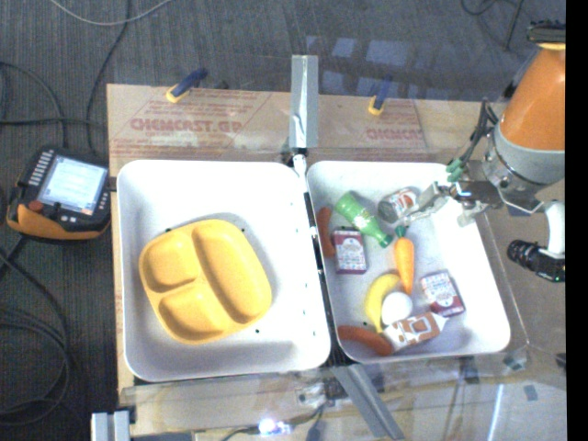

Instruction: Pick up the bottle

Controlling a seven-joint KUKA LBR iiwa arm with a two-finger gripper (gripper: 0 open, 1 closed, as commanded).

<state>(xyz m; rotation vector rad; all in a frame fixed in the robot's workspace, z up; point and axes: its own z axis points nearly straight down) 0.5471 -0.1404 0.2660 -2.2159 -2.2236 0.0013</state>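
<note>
One green bottle (pixel 360 217), seemingly untouched, lies beside one carrot (pixel 404 261).

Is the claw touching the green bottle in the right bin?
Cannot tell. In the camera view the claw sits over a silvery item by the green bottle; any contact is unclear.

Reaches in from the right edge of the frame — orange band at upper right, grey wrist just below it. Gripper (pixel 424 202) extends leftward at mid-right, low and slanted slightly down toward the left. Finger state unclear — too small and blurred to tell.
</note>
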